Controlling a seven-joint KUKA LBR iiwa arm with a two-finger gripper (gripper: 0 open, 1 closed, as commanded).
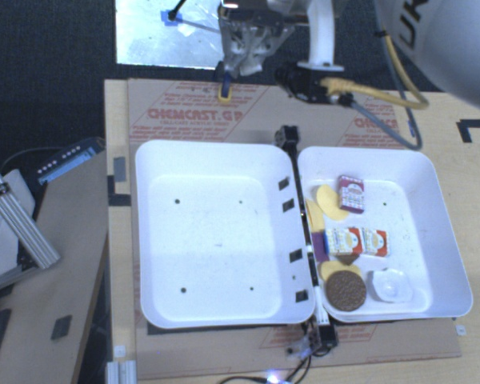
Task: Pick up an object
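The right bin (432, 206) holds a cluster of small items: a dark red packet (351, 194), a yellow chip-like piece (330, 202), an orange and white box (356, 241), a brown round cookie (346, 291) and a white cup-like object (389, 286). My gripper (242, 61) hangs high at the top of the view, above the bench's far edge, well away from both bins. Nothing shows between its fingers.
The left bin (156, 214) sits beside the right one, with black clips (289, 206) along the shared divider. Yellow and grey cables (384, 102) loop over the far right of the board. A metal rail (20, 222) stands at the left.
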